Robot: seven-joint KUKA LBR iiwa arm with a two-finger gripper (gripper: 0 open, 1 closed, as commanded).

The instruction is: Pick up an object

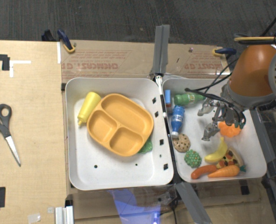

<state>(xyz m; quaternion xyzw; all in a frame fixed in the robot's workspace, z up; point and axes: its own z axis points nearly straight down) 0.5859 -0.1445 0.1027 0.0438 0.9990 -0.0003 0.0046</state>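
Observation:
My gripper (217, 127) hangs low in the right bin (254, 139), open, with one grey finger (208, 133) plainly showing. An orange fruit (231, 130) lies right beside it on the right, partly under the wrist, and I cannot tell whether it touches a finger. In front of the gripper lie a yellow banana (217, 152), a pizza slice (231, 159) and two carrots (215, 171). To its left are a blue bottle (176, 118), a green bottle (188, 98), a cookie (181, 143) and a green knobbly ball (192, 158).
The left bin (82, 167) holds an orange divided tray (119, 123), a yellow bottle (88, 107) and a green item (147, 147) peeking from under the tray. Scissors (5, 129) lie on the bench at the far left. A grey divider bar (161, 50) rises between the bins.

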